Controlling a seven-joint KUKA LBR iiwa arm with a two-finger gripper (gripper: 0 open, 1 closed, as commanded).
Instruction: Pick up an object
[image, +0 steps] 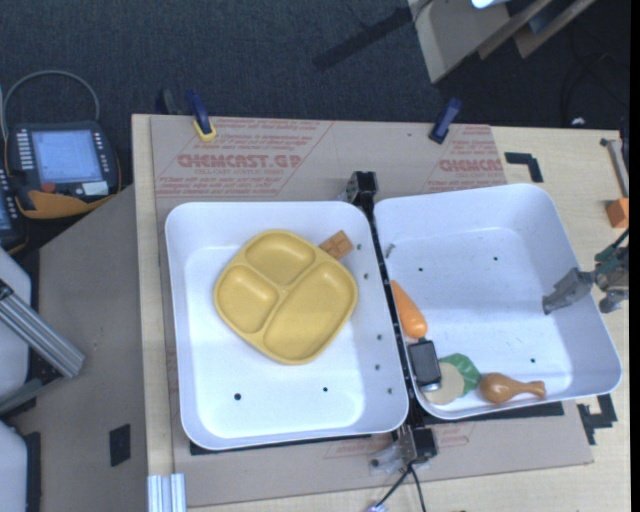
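Note:
My gripper (572, 290) reaches in from the right edge and hovers over the right rim of the right bin (480, 225), with nothing seen in it. Along that bin's left and front sides lie an orange carrot (409, 311), a small black block (424, 362), a green and cream round piece (453, 377) and a brown toy drumstick (508, 386). All of these lie well to the left of and nearer the front than the gripper. The left bin (200, 380) holds a yellow divided plate (286, 295), with a small brown block (336, 243) at its upper right edge.
Both bins stand on a cardboard sheet (260, 150) held by clamps (203, 125) at the back. A black hinge (362, 186) joins the bins at the back. A teach pendant (62, 160) lies off the bench at the left.

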